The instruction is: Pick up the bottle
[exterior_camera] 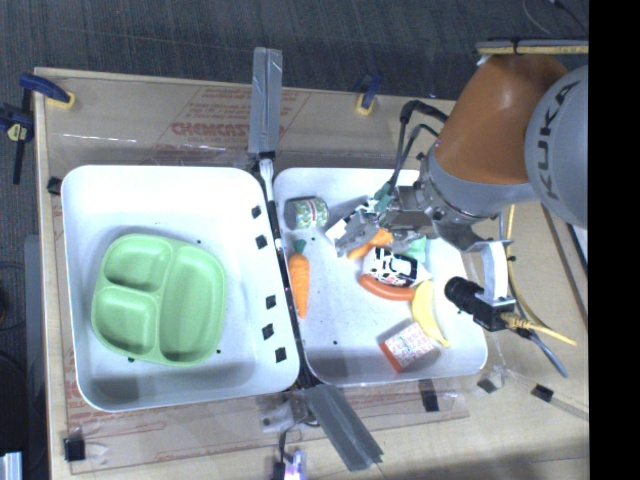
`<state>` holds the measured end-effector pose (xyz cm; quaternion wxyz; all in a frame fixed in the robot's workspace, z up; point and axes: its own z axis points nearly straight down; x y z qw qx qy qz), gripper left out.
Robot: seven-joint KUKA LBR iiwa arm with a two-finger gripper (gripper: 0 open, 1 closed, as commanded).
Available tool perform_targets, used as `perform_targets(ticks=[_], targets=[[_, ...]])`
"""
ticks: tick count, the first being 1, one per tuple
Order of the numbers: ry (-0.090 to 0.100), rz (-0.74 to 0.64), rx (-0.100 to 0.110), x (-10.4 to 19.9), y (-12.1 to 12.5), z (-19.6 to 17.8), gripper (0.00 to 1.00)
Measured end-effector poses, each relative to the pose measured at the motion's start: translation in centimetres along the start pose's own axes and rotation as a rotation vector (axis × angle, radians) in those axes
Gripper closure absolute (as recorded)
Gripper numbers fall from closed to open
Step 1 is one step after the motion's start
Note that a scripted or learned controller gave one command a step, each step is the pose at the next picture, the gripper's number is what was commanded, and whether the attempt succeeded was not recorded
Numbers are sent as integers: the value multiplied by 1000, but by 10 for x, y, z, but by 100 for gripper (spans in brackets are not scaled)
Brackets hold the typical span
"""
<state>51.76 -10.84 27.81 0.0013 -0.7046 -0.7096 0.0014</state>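
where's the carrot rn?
The carrot lies in the right bin, against its left wall by the divider, just below the small green can and left of the gripper.

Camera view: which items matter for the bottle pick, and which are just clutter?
Job:
- bottle, lying at the right bin's far left corner
- gripper, low in the right bin beside it

Clutter:
- carrot
- banana
- small box
- green tray in the left bin
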Motion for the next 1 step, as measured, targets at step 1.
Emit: perform_targets(ticks=[1], targets=[[-2,60,-2,-80,15,1,0]])
